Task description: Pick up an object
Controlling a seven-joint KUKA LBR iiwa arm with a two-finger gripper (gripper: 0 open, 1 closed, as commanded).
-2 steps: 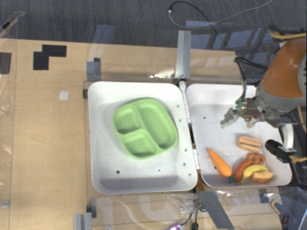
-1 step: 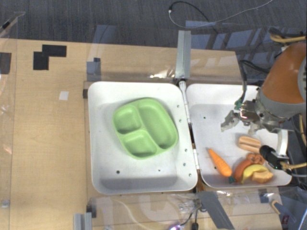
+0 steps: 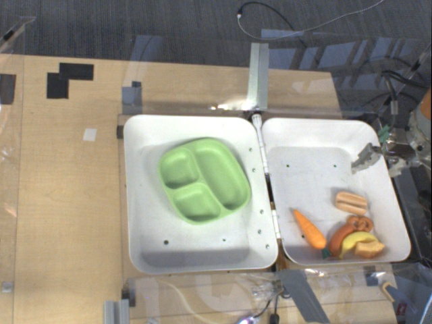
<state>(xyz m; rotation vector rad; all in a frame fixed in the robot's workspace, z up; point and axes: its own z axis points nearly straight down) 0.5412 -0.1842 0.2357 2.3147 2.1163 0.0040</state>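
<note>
Pincer (image 3: 368, 157) at the right bin's (image 3: 304, 140) far right rim, reaching in from the right; one grey finger (image 3: 365, 158) shows, angled down toward the bin floor, and whether the pincer is apart or together cannot be told. Nothing seen between its tips; it touches no object. Arm behind it mostly cut off by the frame edge, with cables and grey hardware crowding that side. Objects lie well apart from the pincer, in the near right corner of the same bin: a tan hot-dog bun (image 3: 352, 202) lying alone on the floor, an orange carrot (image 3: 308, 229) lying at a slant nearer the middle, and a tight cluster at the corner with a yellow banana (image 3: 356, 241), a small pretzel (image 3: 360, 223) just behind it and a piece of bread (image 3: 370, 249) against the rim. Cluster items overlap; their exact outlines are hard to separate. Left bin (image 3: 142, 181) holds a green sectioned plate (image 3: 204, 179), three compartments, sitting flat near the centre. Both bins rest on the wooden worktop (image 3: 61, 181); black tape marks (image 3: 67, 78) at its far left.
</note>
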